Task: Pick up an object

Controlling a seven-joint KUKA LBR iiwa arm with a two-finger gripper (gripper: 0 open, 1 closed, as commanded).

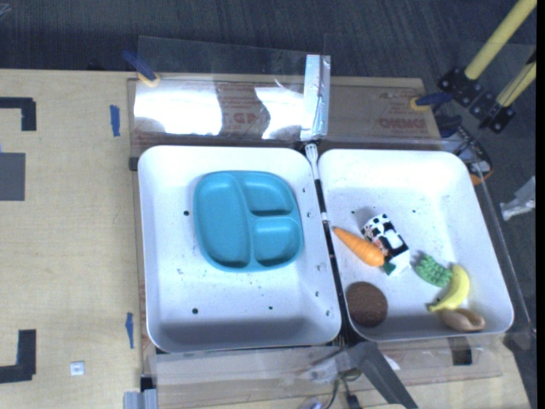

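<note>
Two shallow white bins sit side by side on the pale wooden bench (68,228), their inner rims touching along the middle. The left bin (166,305) holds one thing: a blue plastic plate with three compartments (249,220), lying flat near the centre of the bin, slightly toward its far edge and apart from every wall.

All the small items that could be picked up lie in the right bin (400,181), gathered in its near half. An orange toy carrot (358,245) lies tilted close to the bin's left wall, its thick end touching a black-and-white toy cow (385,234) just to its right. A brown round ball (367,303) rests at the near left corner, just in front of the carrot and apart from it. Toward the near right corner lies a green knobbly toy vegetable (432,270), with a yellow toy banana (456,289) curving beside it and touching it. A small tan rounded piece (465,319) lies against the banana's near end, close to the bin's near wall.

Behind the left bin, at the bench's far edge, a clear plastic sheet (221,100) stands and reflects bright light. Short strips of blue tape (114,119) mark the bench left of the bins.
</note>
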